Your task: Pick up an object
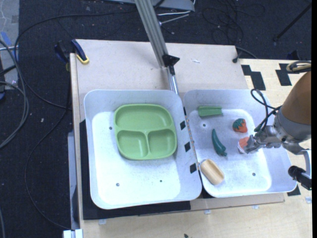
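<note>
Bins, two of them, sit side by side on the bench, both shallow and white. In the left bin (99, 148) lies one green plate (146, 131) with three compartments, set toward the upper middle of the bin. The right bin (277, 182) holds five small things. One flat green piece (210, 112) lies near the top edge, its long axis running almost straight left to right. One dark green pepper-shaped piece (219, 143) lies near the middle, long axis slanting from upper left down to lower right, its thicker end at the lower right. One tan, bread-like roll (211, 172) rests at the bin's lower left, just beside the seam between the bins, pointing along the same upper-left to lower-right slant. One red strawberry-like piece (239, 125) with a green top sits to the right of the pepper, too round to have a clear axis. One more small orange-red piece (243, 143) lies just below the strawberry. The arm comes in from the right, and its gripper (251, 147) is down at the bin floor right against that orange-red piece, touching or nearly so; from where I stand I cannot tell how the gripper is set, nor whether it has hold of the piece.
</note>
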`<state>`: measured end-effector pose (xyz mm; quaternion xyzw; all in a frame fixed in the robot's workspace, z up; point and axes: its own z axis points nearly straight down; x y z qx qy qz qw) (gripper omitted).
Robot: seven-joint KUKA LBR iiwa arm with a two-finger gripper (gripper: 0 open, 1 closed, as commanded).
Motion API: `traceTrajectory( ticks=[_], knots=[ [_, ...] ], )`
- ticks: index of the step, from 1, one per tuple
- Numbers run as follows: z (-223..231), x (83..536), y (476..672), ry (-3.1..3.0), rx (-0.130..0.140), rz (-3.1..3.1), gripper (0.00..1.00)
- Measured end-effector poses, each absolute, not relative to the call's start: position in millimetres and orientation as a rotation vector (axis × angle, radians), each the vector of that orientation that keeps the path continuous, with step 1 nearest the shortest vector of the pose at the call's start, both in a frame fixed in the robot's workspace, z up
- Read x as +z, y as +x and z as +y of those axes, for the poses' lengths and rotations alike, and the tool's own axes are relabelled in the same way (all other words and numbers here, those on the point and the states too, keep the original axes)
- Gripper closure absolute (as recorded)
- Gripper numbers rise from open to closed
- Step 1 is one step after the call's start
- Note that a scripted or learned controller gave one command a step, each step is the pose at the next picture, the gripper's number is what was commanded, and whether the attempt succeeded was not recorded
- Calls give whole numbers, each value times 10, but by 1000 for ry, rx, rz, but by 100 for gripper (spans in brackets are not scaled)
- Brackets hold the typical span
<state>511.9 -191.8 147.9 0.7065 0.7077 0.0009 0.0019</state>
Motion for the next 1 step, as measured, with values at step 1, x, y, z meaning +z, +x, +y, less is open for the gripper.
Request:
traceTrajectory(
  ticks=[1],
  knots=[
    [-1885,2108,5110,2214,5,2220,100]
  ],
)
